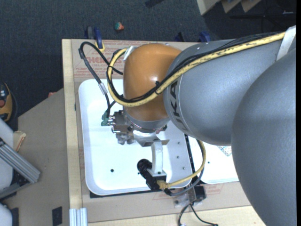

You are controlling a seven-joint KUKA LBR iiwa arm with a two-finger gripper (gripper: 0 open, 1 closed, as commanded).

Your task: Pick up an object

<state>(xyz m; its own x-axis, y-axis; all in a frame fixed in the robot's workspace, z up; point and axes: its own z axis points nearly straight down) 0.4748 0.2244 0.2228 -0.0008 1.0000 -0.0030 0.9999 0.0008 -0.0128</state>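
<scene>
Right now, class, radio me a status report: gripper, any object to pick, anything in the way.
Gripper low over left bin, fingers unreadable. No object to pick made out. Arm and orange band block much of the bin.

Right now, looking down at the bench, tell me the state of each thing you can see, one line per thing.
Grey KUKA arm with orange band: reaching in from the right, low over the left bin.
Two-finger gripper: over the left bin's floor, hidden under the wrist.
Left shallow white bin: flat on the bench, floor largely covered by the arm.
Right shallow white bin: mostly covered by the arm.
Yellow and black cables: looped around the wrist.
</scene>
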